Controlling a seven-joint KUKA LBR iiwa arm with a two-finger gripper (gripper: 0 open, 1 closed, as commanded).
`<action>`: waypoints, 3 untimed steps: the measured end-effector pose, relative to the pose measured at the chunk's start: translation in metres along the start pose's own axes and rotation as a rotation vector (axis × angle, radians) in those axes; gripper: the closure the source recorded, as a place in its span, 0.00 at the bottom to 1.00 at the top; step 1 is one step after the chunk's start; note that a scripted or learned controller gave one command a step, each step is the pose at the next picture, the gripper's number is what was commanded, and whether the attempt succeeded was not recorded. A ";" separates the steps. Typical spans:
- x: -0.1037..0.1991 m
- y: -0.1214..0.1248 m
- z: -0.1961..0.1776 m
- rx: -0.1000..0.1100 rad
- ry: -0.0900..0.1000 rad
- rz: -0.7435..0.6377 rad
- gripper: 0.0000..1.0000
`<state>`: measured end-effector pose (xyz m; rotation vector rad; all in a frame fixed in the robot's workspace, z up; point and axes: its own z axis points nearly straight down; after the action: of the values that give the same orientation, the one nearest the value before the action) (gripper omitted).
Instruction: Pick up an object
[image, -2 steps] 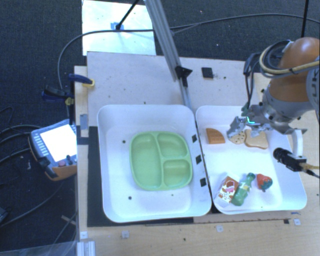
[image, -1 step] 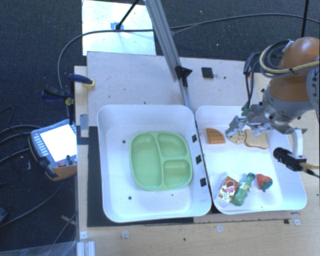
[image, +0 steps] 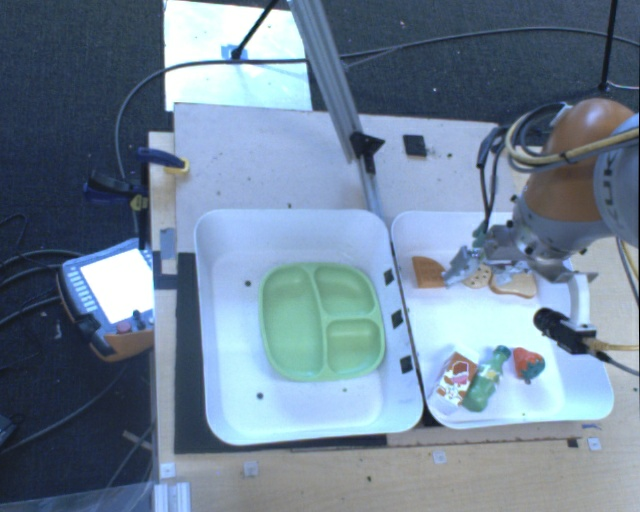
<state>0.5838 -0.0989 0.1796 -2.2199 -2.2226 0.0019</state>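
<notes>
The tool (image: 468, 264) sits low in the right bin (image: 580, 405), in its upper part, and from this slanted view I cannot tell whether it is spread or pressed together, nor whether anything sits in it. The nearest candidate for the pick is the orange wedge (image: 428, 271), which lies just beside the tool toward nine o'clock, close enough that the two may be touching, though that is not certain; its long axis runs roughly from nine to three o'clock, with the flat edge on the nine o'clock side. A speckled cracker-like piece (image: 479, 275) lies immediately at the tool's four o'clock, partly under the wrist hardware, and a tan bread-shaped slice (image: 515, 285) lies next to it further toward three o'clock, beneath the arm's orange band (image: 580, 165). Judging from this, the coming move turns on a very short shift toward nine o'clock to centre over the wedge, and the crowding of the cracker and the slice on the other side could get nudged. Well apart, toward six o'clock in the same bin, lie a red-and-white packet (image: 455, 380), a green bottle (image: 486, 378) leaning against it, and a red strawberry-like toy (image: 529, 364) just beside them. The left bin (image: 230, 400), on the counter (image: 270, 150) toward nine o'clock, carries a green divided plate (image: 272, 330), which plays no part in the reach.
</notes>
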 end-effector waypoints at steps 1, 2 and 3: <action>0.003 -0.005 0.061 0.001 0.001 0.000 0.00; 0.003 -0.003 0.094 -0.005 0.000 0.000 0.00; 0.003 -0.001 0.081 -0.012 0.000 0.000 1.00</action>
<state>0.5829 -0.0963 0.0990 -2.2259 -2.2287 -0.0112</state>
